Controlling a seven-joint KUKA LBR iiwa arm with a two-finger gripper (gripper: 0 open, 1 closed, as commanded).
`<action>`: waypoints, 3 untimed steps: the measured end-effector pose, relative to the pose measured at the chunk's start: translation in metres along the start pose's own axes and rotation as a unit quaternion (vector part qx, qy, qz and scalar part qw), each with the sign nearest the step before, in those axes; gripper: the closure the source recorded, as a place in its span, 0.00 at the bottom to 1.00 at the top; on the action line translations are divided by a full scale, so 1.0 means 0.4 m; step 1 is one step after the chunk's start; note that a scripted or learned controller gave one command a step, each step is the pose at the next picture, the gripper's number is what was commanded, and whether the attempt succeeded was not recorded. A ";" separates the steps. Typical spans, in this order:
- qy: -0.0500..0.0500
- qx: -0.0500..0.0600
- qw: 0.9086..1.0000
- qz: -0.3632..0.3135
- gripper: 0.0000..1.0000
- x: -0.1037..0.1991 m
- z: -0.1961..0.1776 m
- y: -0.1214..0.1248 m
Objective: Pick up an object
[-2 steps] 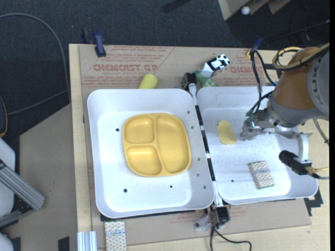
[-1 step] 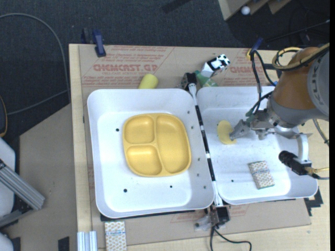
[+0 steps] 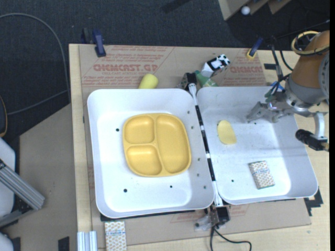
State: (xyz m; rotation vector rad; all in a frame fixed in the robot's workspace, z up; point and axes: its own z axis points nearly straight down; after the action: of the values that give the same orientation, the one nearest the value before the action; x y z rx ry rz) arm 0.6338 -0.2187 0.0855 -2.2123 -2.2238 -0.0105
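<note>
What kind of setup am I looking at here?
Likely a robotics lab bench: two white bins clamped on a cardboard-covered table, loose test objects like a yellow tray, and cables on dark carpet.

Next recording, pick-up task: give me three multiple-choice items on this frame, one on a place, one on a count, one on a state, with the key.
1. Where does the yellow divided plate lie?
A. In the left bin
B. In the right bin
C. On the bare bench

2. How many compartments does the plate have?
A. Two
B. Three
C. Four

3. How does the pale yellow piece in the right bin stand to the pincer?
A. Lifted between its fingers
B. Lying on the bin floor, apart from it
C. Resting on the patterned packet

Key: 1 A, it sits mid-floor of the left bin. 2 B, two on top and one below. 3 B, it lies flat with bare floor between it and the pincer.
</note>
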 end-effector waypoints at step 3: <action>-0.004 0.002 1.000 0.003 0.00 0.307 0.006 -0.096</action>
State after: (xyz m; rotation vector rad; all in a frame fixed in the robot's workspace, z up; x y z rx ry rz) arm 0.5948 -0.0960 0.0841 -2.2195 -2.2192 0.0023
